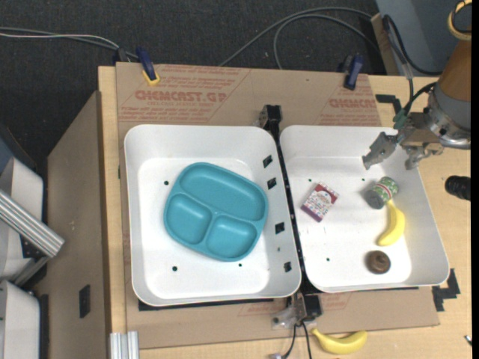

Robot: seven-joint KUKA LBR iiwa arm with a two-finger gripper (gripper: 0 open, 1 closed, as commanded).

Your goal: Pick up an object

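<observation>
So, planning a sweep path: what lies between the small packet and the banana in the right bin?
In the camera view, a small green-labelled can lies between the packet and banana.

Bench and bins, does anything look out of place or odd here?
One thing: a banana lies outside the bins, on the bench's front edge below the right bin. Another banana sits inside that bin with the other small items. The blue plate rests flat in the left bin.
</observation>
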